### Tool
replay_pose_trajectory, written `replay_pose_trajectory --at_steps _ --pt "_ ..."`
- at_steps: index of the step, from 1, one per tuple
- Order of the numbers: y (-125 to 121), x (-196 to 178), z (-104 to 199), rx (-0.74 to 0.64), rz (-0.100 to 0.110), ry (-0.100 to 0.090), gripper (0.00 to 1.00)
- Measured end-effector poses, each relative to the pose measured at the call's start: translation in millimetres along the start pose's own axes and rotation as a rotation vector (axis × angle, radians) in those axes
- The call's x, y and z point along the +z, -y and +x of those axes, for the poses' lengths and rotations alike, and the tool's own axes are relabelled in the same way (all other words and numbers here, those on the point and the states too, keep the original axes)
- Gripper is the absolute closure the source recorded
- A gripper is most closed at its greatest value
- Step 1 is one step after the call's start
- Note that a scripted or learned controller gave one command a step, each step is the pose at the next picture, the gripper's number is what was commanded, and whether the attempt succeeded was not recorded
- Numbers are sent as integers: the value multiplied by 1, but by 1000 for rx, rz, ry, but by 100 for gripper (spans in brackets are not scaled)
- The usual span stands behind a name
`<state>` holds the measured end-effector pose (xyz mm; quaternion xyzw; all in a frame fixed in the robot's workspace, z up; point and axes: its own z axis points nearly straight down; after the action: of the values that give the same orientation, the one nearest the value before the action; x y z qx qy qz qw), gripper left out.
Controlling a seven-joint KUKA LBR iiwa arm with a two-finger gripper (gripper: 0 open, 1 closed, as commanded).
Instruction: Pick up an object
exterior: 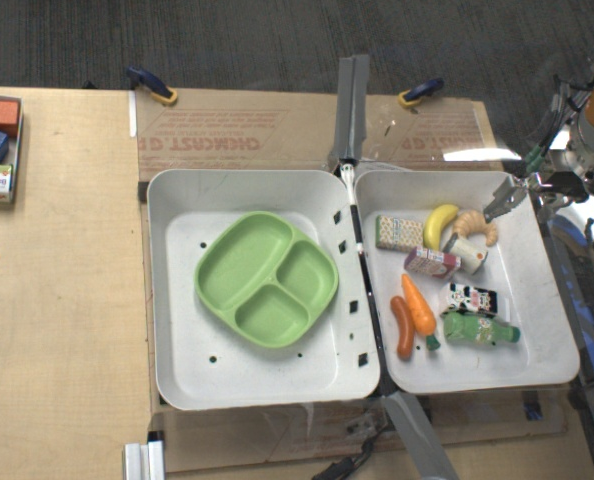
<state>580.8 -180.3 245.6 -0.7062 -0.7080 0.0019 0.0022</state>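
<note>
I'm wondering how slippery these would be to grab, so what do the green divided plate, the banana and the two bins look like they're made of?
Green divided plate: probably moulded plastic, matte, one even colour with soft rounded dividers.
Banana: likely a plastic toy, smooth, uniformly yellow with a slight sheen.
Left bin and right bin: seemingly thin white plastic, smooth, with rounded corners and some glare; the material can't be confirmed.

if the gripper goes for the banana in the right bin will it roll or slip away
The banana looks smooth and glossy, so it may slip between the fingers. Its curved shape would probably rock or pivot rather than roll far. It lies close against the croissant and a patterned box, so a push would likely shift those too.
</note>
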Motion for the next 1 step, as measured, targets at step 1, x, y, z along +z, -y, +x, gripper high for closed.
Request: replay_pose_trajectory --at_steps 1 --pt "2 127 40 -31 -4 0 0"
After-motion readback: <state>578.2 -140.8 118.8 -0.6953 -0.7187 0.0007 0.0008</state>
